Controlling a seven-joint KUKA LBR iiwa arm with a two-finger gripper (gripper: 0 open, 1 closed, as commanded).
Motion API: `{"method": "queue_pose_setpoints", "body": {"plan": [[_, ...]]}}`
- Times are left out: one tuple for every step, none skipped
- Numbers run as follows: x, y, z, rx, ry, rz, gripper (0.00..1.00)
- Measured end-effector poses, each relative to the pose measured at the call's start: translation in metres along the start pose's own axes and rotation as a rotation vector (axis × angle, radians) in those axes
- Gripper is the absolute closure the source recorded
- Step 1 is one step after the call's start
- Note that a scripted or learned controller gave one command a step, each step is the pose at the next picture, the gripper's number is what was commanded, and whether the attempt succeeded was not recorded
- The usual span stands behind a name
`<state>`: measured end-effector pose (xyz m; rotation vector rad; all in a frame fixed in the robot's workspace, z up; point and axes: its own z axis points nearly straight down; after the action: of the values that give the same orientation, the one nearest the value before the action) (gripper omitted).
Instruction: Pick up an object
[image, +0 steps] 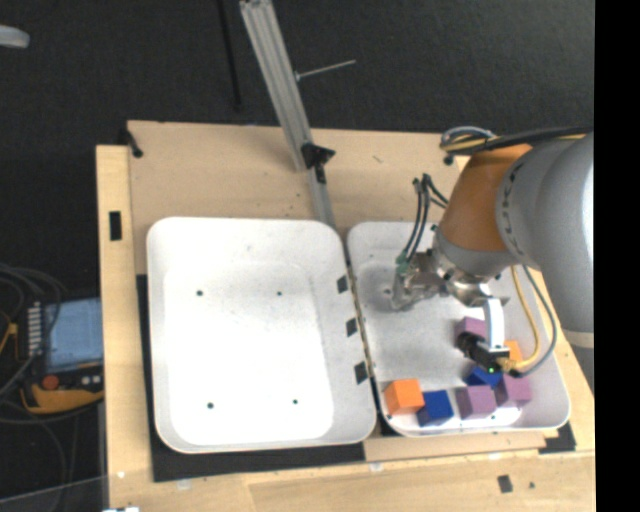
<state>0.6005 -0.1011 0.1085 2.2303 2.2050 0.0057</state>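
Several small blocks lie in the right bin (372, 250). An orange block (404, 395), a blue block (436, 407) and a purple block (478, 400) sit in a row along its near edge. Further right are another purple block (518, 388), a small blue one (485, 376), an orange one (513, 350) and a purple one (473, 328), partly hidden by the wrist. My gripper (405, 291) hangs over the bin's bare far-left part, well apart from the blocks. No block shows at its tip.
The left bin (250, 330) lies beside the right one, with black clips along the shared edge. A slanted metal pole (285, 90) rises behind the bins. The grey arm with its orange band (480, 210) covers the right bin's far right.
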Motion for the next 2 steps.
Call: {"method": "queue_pose_setpoints", "body": {"plan": [[0.001,0.003,-0.065,-0.001,0.000,-0.012,1.00],[0.002,0.002,-0.129,-0.002,0.000,-0.014,1.00]]}}
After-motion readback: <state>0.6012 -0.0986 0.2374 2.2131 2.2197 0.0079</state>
